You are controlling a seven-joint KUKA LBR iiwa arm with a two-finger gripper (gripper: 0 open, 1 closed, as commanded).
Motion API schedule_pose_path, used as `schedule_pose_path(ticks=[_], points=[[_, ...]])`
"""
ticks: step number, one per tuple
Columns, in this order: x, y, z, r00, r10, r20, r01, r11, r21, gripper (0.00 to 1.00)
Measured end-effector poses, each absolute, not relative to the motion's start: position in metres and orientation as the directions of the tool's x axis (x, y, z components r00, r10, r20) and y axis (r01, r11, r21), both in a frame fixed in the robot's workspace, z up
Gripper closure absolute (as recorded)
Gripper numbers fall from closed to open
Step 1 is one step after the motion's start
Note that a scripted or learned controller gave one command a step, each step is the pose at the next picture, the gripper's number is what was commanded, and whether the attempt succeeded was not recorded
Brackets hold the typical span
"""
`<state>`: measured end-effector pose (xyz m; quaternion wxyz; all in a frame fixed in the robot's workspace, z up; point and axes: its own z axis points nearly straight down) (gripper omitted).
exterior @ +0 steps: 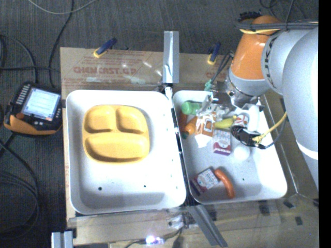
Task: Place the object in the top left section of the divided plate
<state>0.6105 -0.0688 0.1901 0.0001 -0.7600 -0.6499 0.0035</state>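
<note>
The divided plate (pixel 117 134) is yellow, three sections, sitting in the left bin (pixel 77 190). The gripper (pixel 220 107) hangs over toy clutter right of the plate; grip impossible to tell.

Robotics lab, test-bench setup. Industrial grey arm (pixel 295 50) with an orange band reaches in over the counter's right side. The counter (pixel 124 66) is a bare board with faint printed lettering, held by blue-and-yellow clamps (pixel 104 47) at its far edge. Two shallow white bins (pixel 77 190) sit side by side on it, a metal bracket (pixel 170 56) standing at the far end of the seam between them. A teach pendant (pixel 33 109) with a lit screen lies on the floor off the counter's left edge. Loose cables (pixel 57 4) trail across dark carpet. Toy food and small packets (pixel 214 128) clutter the right bin; a yellow divided plate (pixel 117 133) sits in the left one.
</note>
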Motion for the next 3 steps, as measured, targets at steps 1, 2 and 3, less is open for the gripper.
schedule_pose_path(ticks=[1, 2, 3], points=[[0.645, -0.024, 0.195, 0.114, 0.993, -0.004, 0.993, -0.114, -0.004, 1.0], [0.668, 0.063, 0.214, 0.168, 0.986, -0.003, 0.986, -0.168, -0.004, 1.0], [0.668, 0.122, 0.285, 0.179, 0.984, -0.004, 0.984, -0.179, -0.003, 1.0]])
